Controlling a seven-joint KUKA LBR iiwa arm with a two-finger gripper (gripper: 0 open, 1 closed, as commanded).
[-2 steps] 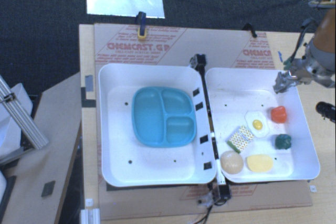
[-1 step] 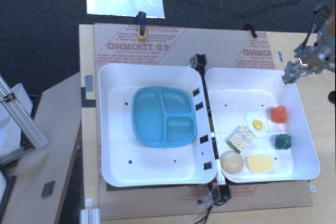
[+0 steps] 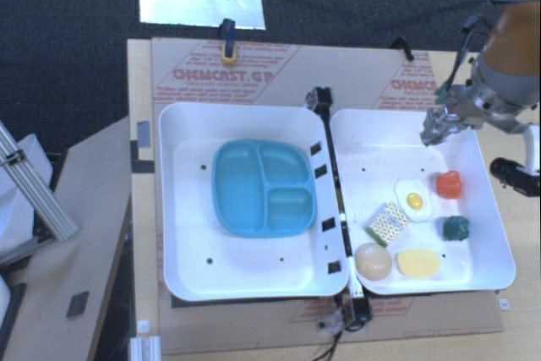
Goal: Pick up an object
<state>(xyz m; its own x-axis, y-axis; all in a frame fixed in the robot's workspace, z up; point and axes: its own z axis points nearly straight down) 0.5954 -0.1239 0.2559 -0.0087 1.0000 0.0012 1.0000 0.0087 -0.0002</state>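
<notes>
Nearest you, along the right bin's (image 3: 499, 266) front wall, lie a beige ball (image 3: 373, 261) and a yellow piece (image 3: 418, 264); behind them sit a patterned block (image 3: 388, 223), a fried-egg toy (image 3: 413, 200), a green lump (image 3: 456, 227) and an orange-red piece (image 3: 449, 184); the gripper (image 3: 436, 129) hovers over that bin's rear, carrying nothing, aperture indeterminate; select an isolated object, centre above it, then descend vertically.
</notes>
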